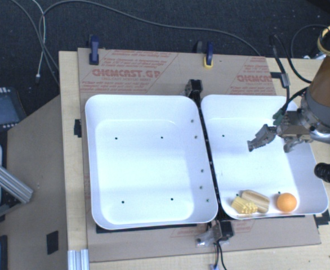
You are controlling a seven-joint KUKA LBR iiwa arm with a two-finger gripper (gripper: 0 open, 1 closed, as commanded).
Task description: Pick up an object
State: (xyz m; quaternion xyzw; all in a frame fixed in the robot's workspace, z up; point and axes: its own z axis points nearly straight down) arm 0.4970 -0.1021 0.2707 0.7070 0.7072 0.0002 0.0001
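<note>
In the right bin (pixel 232 122), near its front edge, lie three small objects. An orange ball (pixel 286 202) sits at the front right. To its left a tan bread-like roll (pixel 256 197) rests against a yellow corn cob (pixel 243 206). My gripper (pixel 275 144) hangs over the middle right of that bin, well behind the objects. Its fingers are open, spread apart with nothing between them.
The left bin (pixel 148 103) adjoins the right one along a dark seam. Blue clamps (pixel 93 49) hold a brown board at the bench's back edge. Cables run across the dark floor behind. A metal rail (pixel 7 181) lies at the far left.
</note>
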